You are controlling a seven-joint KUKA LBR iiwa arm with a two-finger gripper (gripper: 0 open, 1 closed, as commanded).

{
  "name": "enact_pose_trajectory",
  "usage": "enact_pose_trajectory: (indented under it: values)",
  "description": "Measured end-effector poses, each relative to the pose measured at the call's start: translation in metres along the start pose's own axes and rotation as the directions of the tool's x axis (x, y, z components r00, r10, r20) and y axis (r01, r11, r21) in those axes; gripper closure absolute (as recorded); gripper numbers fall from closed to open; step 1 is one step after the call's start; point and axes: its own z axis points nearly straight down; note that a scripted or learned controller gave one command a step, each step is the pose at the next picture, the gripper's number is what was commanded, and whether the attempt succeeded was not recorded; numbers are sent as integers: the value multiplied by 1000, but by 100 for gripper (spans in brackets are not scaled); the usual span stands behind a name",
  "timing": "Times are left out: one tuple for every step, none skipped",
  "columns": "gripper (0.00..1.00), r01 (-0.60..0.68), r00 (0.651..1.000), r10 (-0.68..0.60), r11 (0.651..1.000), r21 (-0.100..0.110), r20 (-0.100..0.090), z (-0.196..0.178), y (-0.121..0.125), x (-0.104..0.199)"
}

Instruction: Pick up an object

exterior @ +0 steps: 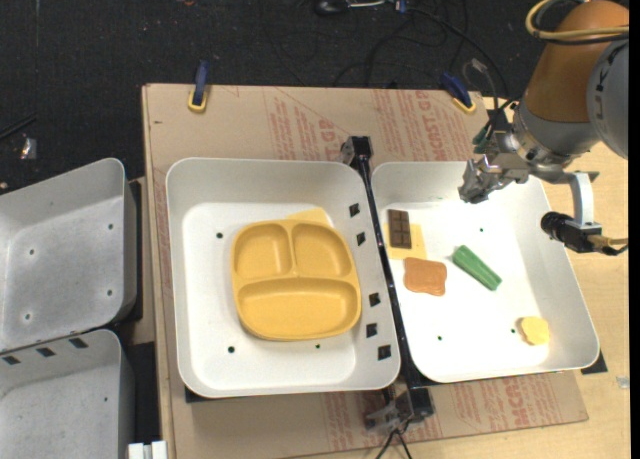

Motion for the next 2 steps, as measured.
enact_pose_trajectory:
  values:
    - [100,0,1000,0,1000,-1,1,-55,4,-10]
    - [100,5,1000,-5,1000,7,-3,-42,11,43]
